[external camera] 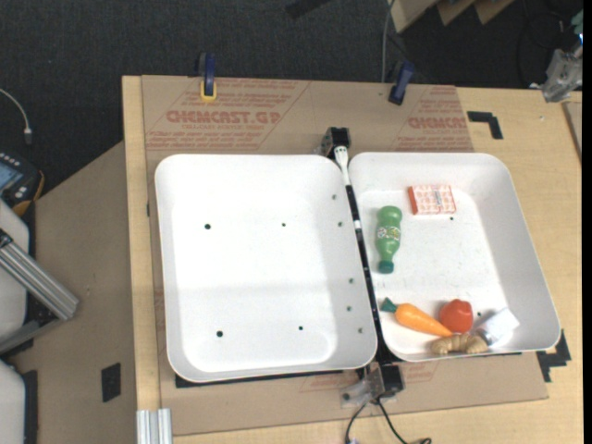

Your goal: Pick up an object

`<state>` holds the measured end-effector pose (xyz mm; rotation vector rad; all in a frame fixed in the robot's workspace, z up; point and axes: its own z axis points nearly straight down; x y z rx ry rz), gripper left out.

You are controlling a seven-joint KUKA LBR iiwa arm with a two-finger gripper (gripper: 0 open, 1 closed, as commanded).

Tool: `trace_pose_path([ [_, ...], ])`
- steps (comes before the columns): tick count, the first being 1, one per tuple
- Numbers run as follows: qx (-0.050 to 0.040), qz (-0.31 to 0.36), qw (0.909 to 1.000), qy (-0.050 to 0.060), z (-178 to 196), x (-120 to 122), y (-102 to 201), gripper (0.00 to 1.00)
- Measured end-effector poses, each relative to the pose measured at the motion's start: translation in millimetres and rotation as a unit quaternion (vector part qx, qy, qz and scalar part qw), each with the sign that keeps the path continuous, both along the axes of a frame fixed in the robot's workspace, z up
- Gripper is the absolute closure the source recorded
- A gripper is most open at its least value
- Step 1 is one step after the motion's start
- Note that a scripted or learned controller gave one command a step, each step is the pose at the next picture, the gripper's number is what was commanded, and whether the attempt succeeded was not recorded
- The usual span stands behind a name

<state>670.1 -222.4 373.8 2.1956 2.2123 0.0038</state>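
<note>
- Task's things all in right bin [518,211]: green bottle [388,239] lying lengthwise near the bin's left wall; flat red-and-white box [432,200] up and to its right, apart from it
- Along the near wall of the same bin: orange carrot [414,317] with green top pointing left; round red item [456,315] touching the carrot's right end; knobbly tan piece [460,344] just below both; small white piece [499,325] just to the right
- Open floor of the right bin between bottle, box and the near cluster; right wall unobstructed
- Left bin [185,248] white, marked with a few small black dots; joined to the right bin along a dark centre seam
- Tool [562,67]: grey metal part at the upper right edge, well apart from both bins; released or clenched, cannot tell
- Surface [277,114]: brown board with red printed lettering, held by two blue clamps [207,67] at the far edge; dark carpet beyond
</note>
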Motion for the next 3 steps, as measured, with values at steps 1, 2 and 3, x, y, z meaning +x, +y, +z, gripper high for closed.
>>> trace_pose_path([
  [1, -0.0017, 0.001, 1.0000, -0.002, 11.0, 0.8, 0.5, 1.00],
  [2, -0.0035, 0.002, 1.0000, -0.004, 22.0, 1.6, 0.9, 1.00],
  [3, -0.0052, 0.002, 1.0000, -0.006, 32.9, 2.4, 1.4, 1.00],
])
